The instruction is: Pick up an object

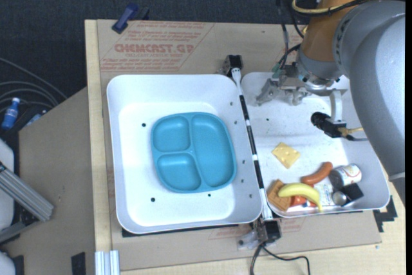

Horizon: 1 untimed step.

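The right bin [257,84] holds several small objects toward its near end. A yellow cheese wedge [286,154] lies alone in the middle. Nearer the front are a red-orange sausage [317,172], a yellow banana [300,192] lying over an orange piece [278,198], a white ball [349,172] and a dark can [347,193]. My gripper [283,91] hangs at the far end of this bin, well apart from the cheese wedge and the pile, with nothing seen in it.
A blue divided plate [192,151] lies in the left bin [122,138]. The grey arm [376,61] covers the right bin's far right side, and a black part [327,123] juts out below the wrist. A blue item [125,18] lies on the board behind the bins.
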Tool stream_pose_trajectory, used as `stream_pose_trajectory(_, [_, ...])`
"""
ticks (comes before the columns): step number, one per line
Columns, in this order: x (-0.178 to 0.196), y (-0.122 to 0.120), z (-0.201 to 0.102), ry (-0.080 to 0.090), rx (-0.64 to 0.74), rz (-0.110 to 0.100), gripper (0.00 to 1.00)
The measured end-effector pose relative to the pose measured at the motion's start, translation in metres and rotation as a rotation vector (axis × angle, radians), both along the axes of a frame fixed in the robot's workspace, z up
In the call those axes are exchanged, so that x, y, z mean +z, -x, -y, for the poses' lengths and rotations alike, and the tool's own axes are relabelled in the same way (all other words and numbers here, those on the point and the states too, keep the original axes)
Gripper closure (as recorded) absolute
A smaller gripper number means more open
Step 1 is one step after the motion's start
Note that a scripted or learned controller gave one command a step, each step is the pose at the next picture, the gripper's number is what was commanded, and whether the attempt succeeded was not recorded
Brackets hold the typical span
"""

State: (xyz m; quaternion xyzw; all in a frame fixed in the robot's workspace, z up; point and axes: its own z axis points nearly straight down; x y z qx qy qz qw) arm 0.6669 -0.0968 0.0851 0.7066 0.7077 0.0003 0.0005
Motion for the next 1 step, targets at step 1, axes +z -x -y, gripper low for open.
stream_pose_trajectory(1, [0.0221,0.1142,0.0034,0.0,-0.003,-0.001,0.0])
